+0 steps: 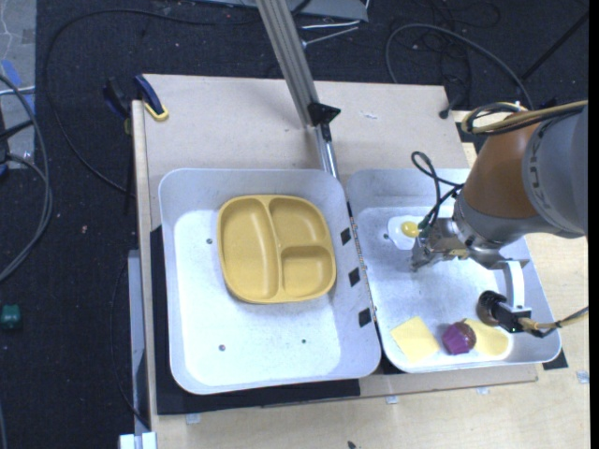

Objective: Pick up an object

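Yellow divided plate (277, 249) is lying in the left bin (187, 344); in the right bin (374, 190), a purple object (458, 338) and a yellow block (416, 338) are resting nearer the camera than the claw (421, 255). Whether that claw is spread or pressed together cannot be told, and it is hanging just beside a small yellow-and-white object (406, 229).

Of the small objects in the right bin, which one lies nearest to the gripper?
The small yellow round object at the bin's far side, just left of the gripper. The yellow flat block and the purple object lie together at the near edge.
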